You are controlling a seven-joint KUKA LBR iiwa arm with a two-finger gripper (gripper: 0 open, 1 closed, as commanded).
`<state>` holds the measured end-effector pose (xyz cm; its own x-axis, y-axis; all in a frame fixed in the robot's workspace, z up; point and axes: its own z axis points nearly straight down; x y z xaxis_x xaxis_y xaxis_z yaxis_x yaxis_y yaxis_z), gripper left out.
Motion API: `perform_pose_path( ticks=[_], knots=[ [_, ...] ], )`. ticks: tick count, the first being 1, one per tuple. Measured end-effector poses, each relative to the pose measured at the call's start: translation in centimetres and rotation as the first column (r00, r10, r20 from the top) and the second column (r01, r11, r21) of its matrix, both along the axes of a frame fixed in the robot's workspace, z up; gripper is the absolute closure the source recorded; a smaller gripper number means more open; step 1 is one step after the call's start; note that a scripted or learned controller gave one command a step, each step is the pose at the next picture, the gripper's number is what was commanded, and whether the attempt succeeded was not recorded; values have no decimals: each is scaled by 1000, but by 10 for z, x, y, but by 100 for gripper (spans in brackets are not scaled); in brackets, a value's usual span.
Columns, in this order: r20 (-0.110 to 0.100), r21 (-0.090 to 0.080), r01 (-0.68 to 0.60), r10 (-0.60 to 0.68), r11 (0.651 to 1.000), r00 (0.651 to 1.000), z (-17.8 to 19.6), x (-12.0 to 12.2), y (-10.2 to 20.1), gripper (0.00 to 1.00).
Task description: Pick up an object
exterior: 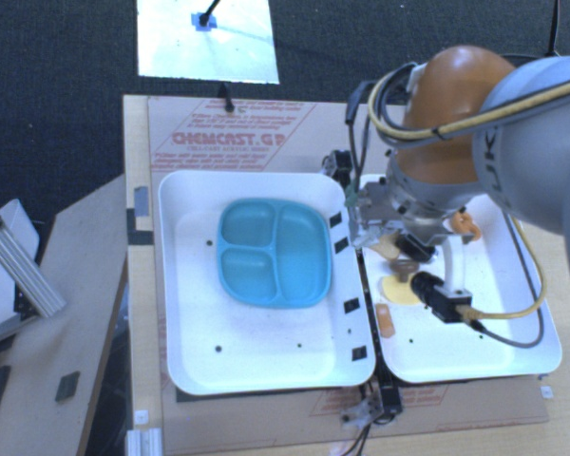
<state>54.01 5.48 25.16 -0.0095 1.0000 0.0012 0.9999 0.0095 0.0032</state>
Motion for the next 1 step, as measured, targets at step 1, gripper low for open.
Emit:
perform_pose_path(
  ticks=[1],
  knots=[
    [-2, 0, 0, 0, 1000, 1000, -17, 10, 46, 100]
  ],
)
